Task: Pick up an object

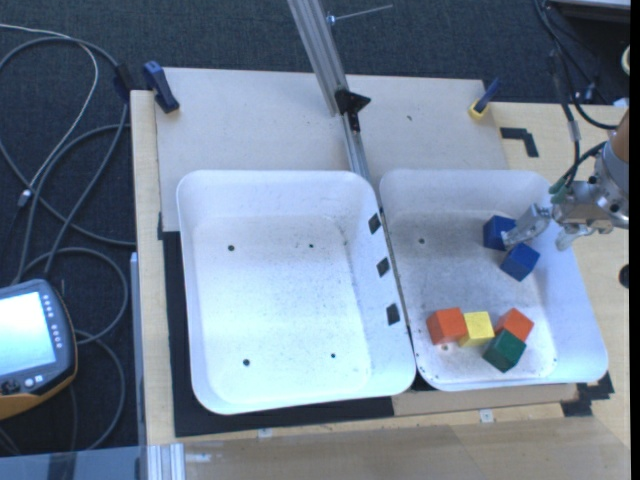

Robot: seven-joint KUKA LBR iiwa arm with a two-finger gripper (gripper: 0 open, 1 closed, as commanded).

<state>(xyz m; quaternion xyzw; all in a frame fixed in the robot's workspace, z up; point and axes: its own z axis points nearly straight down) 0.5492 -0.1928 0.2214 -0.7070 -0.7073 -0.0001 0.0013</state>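
Observation:
Several coloured blocks lie in the right bin [440, 193]. Two blue blocks sit near its right wall, one [497, 232] just above the other [520, 262]. Along the front are an orange block [447, 324], a yellow block [478, 325], a red-orange block [516, 321] and a green block [506, 351]. My gripper [551, 231] reaches in over the bin's right rim, just right of the blue blocks. Its fingers are spread with nothing between them; the left fingertip [527, 228] is close beside the upper blue block.
The left bin [200, 208] lies alongside, across a divider with black clips. A slanted metal rail [318, 43] runs over the back of the bench. Blue and yellow clamps hold the board's back corners. Cables and a pendant lie on the floor to the left.

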